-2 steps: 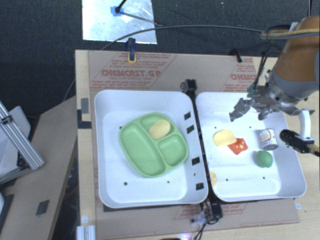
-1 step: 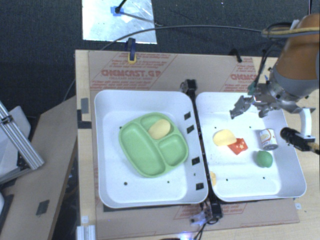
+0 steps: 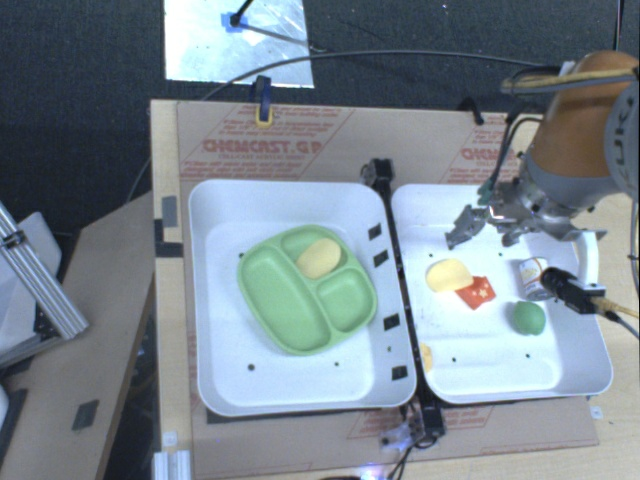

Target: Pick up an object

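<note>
In the right bin (image 3: 560, 373) lie a yellow piece (image 3: 446, 274), a red piece (image 3: 476, 292) touching it, a green ball (image 3: 529, 318) and a small labelled can (image 3: 531, 273). My gripper (image 3: 485, 232) hangs over the back of this bin, above and behind the yellow and red pieces. It is open, and nothing sits between its fingers. The left bin (image 3: 225, 368) bears a green divided plate (image 3: 290, 308) with a yellow object (image 3: 319, 258) in its back compartment.
The grey arm with its orange band (image 3: 585, 118) comes in from the upper right over the right bin's back corner. A black cable plug (image 3: 565, 288) hangs by the can. Both bins sit on a cardboard sheet (image 3: 300, 143), with black clips along the divide.
</note>
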Controlling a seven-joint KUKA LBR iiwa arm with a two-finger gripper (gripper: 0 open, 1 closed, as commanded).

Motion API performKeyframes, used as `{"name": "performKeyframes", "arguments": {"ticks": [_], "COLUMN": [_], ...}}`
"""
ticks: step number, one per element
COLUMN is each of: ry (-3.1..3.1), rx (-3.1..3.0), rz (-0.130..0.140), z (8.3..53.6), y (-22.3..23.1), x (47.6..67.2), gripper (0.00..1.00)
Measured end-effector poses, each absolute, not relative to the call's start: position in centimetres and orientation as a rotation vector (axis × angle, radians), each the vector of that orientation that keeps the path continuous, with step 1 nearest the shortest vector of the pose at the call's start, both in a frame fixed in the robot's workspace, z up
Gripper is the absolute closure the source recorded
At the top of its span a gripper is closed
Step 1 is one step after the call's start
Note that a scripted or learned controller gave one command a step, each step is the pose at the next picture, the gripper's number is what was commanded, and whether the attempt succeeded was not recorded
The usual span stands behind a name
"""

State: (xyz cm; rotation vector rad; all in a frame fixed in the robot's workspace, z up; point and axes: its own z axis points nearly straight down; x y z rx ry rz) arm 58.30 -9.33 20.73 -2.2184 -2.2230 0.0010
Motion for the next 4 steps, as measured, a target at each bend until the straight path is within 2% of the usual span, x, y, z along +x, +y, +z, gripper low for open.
{"name": "performKeyframes", "arguments": {"ticks": [1,2,3,4], "ry": [-2.22,-2.22,-2.225,-2.23], "rx": [-2.218,-2.219,-2.224,-2.22], "rz": [0.003,0.003,-0.006,-0.006], "z": [14.7,8.5,10.1,14.7], "y": [-9.0,-9.0,-9.0,-8.7], "x": [57.6,57.9,58.2,58.9], "gripper": [0.0,0.0,1.0,1.0]}}
